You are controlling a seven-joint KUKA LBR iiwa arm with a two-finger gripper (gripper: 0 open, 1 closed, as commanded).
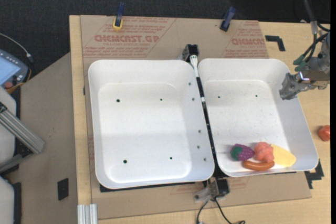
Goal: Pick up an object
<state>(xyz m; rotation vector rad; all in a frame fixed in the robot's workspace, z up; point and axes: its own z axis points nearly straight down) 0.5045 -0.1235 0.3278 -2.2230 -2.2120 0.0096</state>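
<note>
Toys: four small plastic play foods huddle in the near corner of the right shallow white plastic bin (247,76) — a knobbly purple grape bunch (242,152), a lumpy coral-red piece (264,151), a curved orange-red sausage (258,164) and a smooth yellow wedge (284,157), touching one another.
Left bin (105,113): matching white tray, glossy, rounded corners.
Gripper (289,87): grey metal, over the right bin's far right rim, well apart from the toys; cannot tell how its fingers stand.
Bench (157,31): brown cardboard sheet with red print.
</note>
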